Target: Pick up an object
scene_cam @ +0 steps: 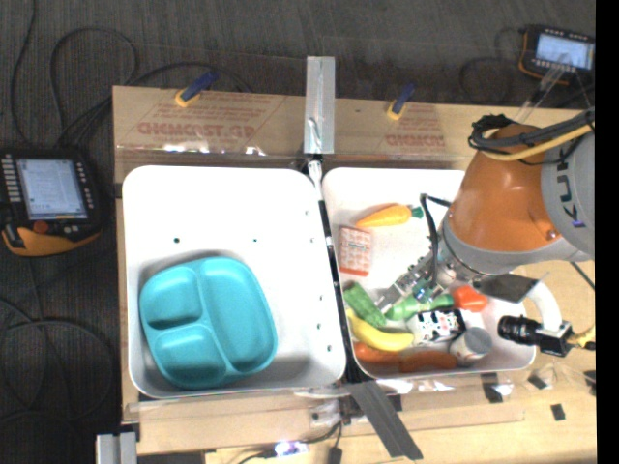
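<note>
Toys beneath lowered end effector

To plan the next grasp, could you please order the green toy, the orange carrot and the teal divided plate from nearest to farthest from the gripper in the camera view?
1. Green toy: right bin, just left of the gripper.
2. Orange carrot: right bin, toward its far edge, up and left of the gripper.
3. Teal divided plate: left bin, well across the divider.

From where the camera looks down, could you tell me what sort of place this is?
Probably a robotics lab test bench: a KUKA arm works over two white bins, with teach pendants and loose cables on the carpet.
</note>
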Available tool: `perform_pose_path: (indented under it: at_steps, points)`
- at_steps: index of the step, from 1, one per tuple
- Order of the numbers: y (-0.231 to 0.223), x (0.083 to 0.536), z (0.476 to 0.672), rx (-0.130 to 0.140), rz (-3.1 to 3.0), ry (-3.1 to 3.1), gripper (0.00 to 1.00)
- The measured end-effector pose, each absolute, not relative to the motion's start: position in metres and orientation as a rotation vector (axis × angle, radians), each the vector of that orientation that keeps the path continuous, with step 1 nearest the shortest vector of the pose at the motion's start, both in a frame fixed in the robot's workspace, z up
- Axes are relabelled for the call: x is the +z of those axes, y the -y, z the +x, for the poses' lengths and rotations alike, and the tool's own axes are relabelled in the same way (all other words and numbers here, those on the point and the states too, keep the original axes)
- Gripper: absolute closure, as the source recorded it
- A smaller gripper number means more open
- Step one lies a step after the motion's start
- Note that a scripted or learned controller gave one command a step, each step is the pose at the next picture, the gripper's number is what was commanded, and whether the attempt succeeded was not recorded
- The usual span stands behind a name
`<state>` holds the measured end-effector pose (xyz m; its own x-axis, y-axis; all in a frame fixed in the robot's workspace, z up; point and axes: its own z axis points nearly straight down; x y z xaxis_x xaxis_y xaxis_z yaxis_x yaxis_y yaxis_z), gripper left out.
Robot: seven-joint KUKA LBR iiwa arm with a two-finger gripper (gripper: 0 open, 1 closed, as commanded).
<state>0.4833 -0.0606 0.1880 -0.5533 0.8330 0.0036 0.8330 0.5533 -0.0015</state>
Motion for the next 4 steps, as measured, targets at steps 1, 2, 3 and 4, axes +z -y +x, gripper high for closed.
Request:
perform_pose_path:
  at_steps: [1, 2, 3, 4]
  points:
    - [0.031, 0.202, 0.574, -0.002, -1.388, 2.818, 1.0]
    - [0.03, 0.21, 0.574, -0.004, -1.388, 2.817, 1.0]
    - [0.005, 0.183, 0.557, 0.002, -1.347, 2.836, 1.0]
    - [0.001, 0.208, 0.595, 0.0, -1.478, 2.772, 1.0]
